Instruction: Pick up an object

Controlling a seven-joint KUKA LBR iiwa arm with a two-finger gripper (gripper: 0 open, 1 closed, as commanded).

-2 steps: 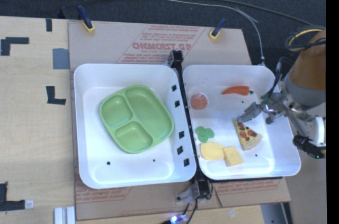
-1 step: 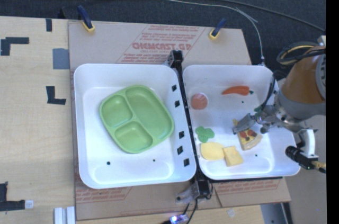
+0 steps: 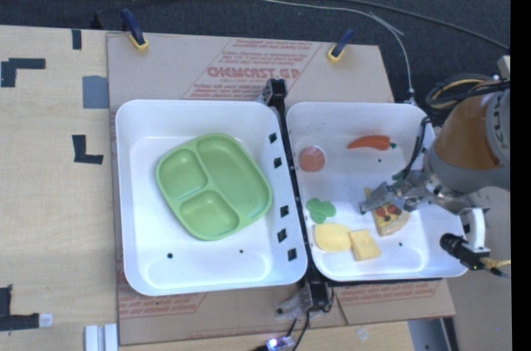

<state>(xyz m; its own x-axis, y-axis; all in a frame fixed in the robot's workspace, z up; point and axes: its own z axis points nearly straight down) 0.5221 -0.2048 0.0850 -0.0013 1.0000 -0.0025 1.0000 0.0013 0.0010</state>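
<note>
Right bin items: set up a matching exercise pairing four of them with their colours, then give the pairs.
Things:
1. chili pepper
2. round slice
3. leafy piece
4. cheese wedge

Colours:
A. green
B. yellow
C. red-orange
D. pinkish

Pairs: 1-C, 2-D, 3-A, 4-B. All four lie in the right bin.
</note>
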